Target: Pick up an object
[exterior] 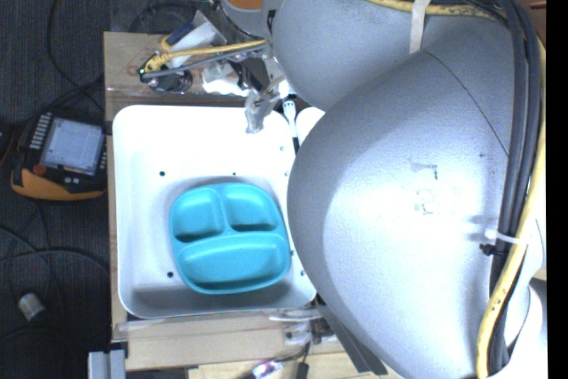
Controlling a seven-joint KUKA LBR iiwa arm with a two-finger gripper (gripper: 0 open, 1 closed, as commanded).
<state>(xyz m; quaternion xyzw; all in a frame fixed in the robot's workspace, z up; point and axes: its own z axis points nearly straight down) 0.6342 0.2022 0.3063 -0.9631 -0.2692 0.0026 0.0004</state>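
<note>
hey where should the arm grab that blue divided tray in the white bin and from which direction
Probably by its raised outer rim, coming straight down from above. The blue divided tray lies flat and face up in the white bin, too broad to span whole, so one finger inside a compartment and one outside the rim looks best. The left edge has the most room; the arm covers the right. The end effector sits near the bin's top edge.

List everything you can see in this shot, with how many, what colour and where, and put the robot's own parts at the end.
Divided tray: one, light blue, three compartments, lying in the left bin toward its near side.
Bin: one in clear sight, white, shallow, left of the arm.
Handheld screen unit: one, black and orange, on the dark floor at far left.
Cables: a bundle, yellow and black, by the bin's far edge.
Arm: one, grey, orange band near the top, covering the right side.
End effector: one, metallic, above the bin's far edge.
</note>
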